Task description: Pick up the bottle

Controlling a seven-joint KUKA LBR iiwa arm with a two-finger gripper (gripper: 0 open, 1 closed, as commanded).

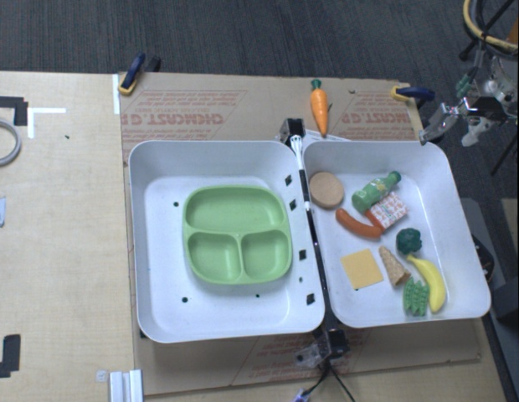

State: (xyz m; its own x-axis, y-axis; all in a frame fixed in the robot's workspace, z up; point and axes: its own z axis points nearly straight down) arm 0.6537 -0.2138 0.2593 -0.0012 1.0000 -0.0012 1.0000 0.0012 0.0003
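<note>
Green bottle point(376, 191) lying tilted in right bin point(448, 182), beside round bun point(327, 189), touching red-white carton point(387, 210), gripper point(448, 122) off bin's upper right corner, well apart from bottle, grip state impossible to tell, green 3-compartment plate point(238, 234) in left bin point(151, 224)

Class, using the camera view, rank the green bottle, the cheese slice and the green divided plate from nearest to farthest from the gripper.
Gripper sits past the right bin's far right corner.
1. Green bottle: right bin, far side.
2. Cheese slice: right bin, near side.
3. Green divided plate: left bin.
</note>
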